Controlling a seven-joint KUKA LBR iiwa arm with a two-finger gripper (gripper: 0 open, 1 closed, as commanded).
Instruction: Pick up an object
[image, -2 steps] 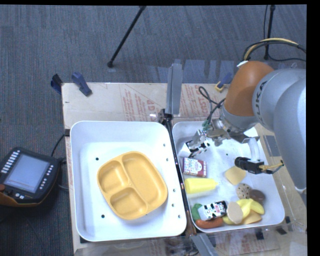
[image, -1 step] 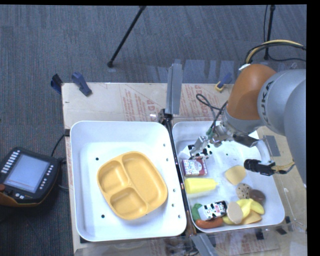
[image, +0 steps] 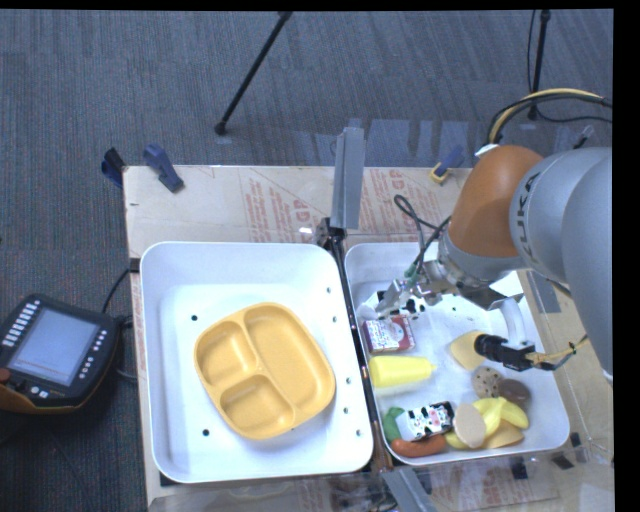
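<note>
Camera view: the grey arm reaches into the right bin on the desk, its claw low over a small red packet near the bin's left wall; whether it is open or closed cannot be told. This looks like the approach step. Next would be closing on the flat red packet and lifting.

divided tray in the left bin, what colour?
Yellow-orange all over, no pattern. The divided tray shows best in the camera view, lying in the left bin.
</note>
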